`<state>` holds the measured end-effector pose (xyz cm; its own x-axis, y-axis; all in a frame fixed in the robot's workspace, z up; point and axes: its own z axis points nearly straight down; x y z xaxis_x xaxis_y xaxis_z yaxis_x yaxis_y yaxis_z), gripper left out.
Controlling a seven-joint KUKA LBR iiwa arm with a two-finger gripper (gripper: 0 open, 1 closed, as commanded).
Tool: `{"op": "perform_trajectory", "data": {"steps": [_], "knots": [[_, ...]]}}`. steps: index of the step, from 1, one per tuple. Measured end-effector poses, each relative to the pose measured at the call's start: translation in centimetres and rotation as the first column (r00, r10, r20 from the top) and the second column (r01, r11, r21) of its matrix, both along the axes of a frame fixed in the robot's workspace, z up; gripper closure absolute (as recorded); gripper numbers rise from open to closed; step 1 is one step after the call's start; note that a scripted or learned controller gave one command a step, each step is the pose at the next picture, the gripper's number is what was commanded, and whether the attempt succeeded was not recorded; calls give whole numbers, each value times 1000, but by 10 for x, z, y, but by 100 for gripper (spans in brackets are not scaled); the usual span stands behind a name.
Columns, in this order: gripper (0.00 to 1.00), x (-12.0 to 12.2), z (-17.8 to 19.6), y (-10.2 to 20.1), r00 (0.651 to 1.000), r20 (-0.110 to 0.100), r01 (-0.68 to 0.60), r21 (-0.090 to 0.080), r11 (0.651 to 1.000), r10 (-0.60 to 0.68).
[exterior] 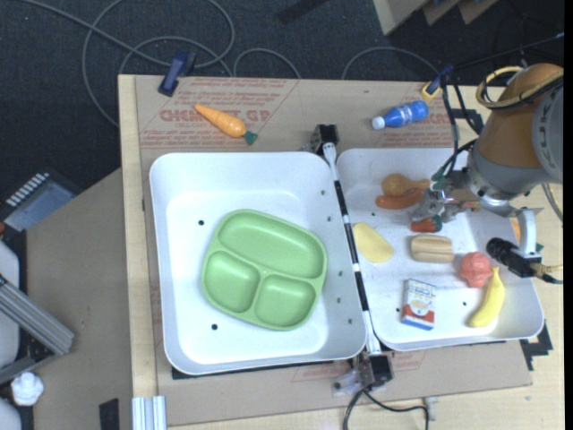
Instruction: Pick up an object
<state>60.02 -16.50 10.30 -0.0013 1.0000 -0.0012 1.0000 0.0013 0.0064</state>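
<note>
My claw (433,211) hangs in the right bin (528,316), just ahead of the toy hot dog (400,201) near the back wall and just behind the bread roll (431,248). In that same bin the toy cheese wedge (372,242) lies by the left wall, the small carton (418,304) near the front, the toy banana (486,303) at front right, with a round toy (475,266) touching its upper end. The left bin (170,231) holds the divided plate (263,268), and behind the bins the toy carrot (223,121) and the small bottle (401,116) lie on the bench (277,97).
</note>
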Motion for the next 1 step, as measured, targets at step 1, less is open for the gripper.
{"op": "perform_trajectory", "data": {"steps": [1], "knots": [[100,-10,-11,62,1000,10,1,-1,1000,-1]]}}
